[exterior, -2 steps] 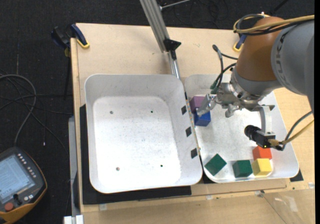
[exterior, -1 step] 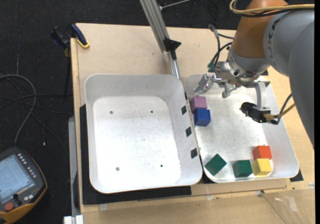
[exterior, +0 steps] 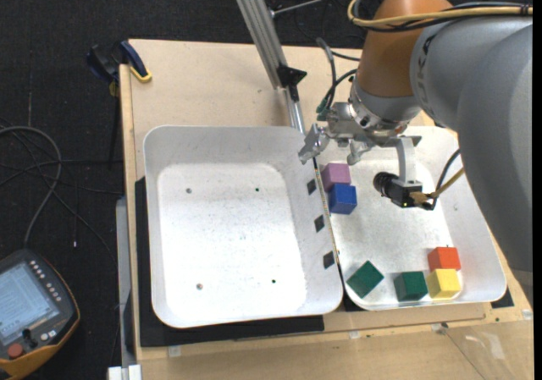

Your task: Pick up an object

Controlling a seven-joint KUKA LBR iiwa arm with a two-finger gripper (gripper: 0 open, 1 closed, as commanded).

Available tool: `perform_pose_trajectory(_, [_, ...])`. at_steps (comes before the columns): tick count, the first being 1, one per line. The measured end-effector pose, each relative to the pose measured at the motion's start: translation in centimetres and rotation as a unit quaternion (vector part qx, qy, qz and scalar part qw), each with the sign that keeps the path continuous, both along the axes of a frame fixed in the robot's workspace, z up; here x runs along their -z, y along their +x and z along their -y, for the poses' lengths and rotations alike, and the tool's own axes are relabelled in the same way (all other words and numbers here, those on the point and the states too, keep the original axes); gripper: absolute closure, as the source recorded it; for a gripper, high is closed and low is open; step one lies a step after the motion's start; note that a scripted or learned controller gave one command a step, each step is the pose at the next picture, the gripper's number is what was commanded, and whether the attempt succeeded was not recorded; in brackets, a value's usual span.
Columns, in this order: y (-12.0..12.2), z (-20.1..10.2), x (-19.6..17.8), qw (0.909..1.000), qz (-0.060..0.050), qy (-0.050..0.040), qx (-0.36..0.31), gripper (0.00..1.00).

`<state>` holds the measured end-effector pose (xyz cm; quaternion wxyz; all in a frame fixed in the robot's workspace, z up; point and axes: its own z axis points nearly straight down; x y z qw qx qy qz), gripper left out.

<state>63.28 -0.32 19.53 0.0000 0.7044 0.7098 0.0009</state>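
My gripper hangs over the far left part of the right bin, open, with its fingertips apart and nothing between them. Just below it lies a purple block, and a blue block touches that block's near side. Along the bin's front sit a dark green block, a green block, a yellow block and an orange block behind the yellow one.
The left bin lies beside the right one, and their rims meet in a ridge just left of the purple and blue blocks. A slanted metal rail comes down from the top to that ridge. A handheld pendant lies at the lower left.
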Motion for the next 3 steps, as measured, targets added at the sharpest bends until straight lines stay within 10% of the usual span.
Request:
perform_pose_trajectory(1, [2.2,5.9,-6.0,1.0000,0.004,-0.0026,0.006,0.00])
perform_pose_trajectory(2, [2.2,5.5,-6.7,1.0000,0.001,-0.0018,0.002,1.00])
perform_pose_trajectory(3, [0.5,4.3,-6.3,1.0000,-0.002,-0.0011,0.003,1.00])
